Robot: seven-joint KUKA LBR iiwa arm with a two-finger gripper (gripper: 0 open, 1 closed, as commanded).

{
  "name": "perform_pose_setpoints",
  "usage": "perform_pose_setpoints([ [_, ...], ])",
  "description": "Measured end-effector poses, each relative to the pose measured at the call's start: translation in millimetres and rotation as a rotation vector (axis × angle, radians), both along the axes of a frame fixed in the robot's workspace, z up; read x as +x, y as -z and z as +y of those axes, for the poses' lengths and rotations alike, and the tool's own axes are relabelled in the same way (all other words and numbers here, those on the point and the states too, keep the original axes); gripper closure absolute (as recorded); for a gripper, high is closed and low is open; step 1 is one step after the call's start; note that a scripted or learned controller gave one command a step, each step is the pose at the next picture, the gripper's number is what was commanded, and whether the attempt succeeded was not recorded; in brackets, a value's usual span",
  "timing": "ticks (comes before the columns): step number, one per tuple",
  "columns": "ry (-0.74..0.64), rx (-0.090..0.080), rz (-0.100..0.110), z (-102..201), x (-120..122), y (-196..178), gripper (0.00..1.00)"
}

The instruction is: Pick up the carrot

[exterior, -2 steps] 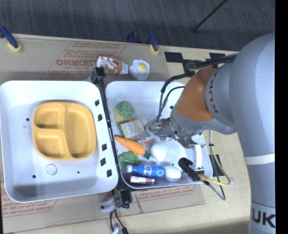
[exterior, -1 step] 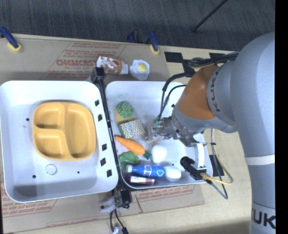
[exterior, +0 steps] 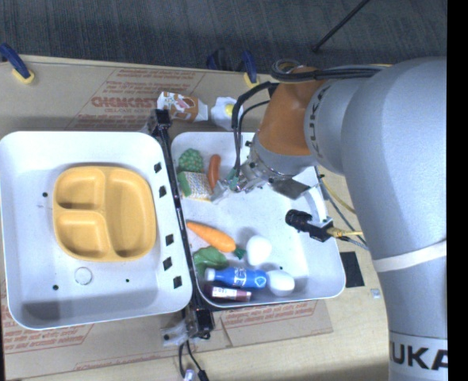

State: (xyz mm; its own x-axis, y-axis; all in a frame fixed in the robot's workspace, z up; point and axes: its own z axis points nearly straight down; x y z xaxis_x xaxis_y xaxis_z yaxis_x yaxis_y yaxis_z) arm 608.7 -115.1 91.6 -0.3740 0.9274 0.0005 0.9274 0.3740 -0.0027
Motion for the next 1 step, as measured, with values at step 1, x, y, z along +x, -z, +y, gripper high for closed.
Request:
perform_pose_setpoints([
  [1, 0.405, 0.0, 0.004, 11.9, -35.7, 0.7, 1.0],
])
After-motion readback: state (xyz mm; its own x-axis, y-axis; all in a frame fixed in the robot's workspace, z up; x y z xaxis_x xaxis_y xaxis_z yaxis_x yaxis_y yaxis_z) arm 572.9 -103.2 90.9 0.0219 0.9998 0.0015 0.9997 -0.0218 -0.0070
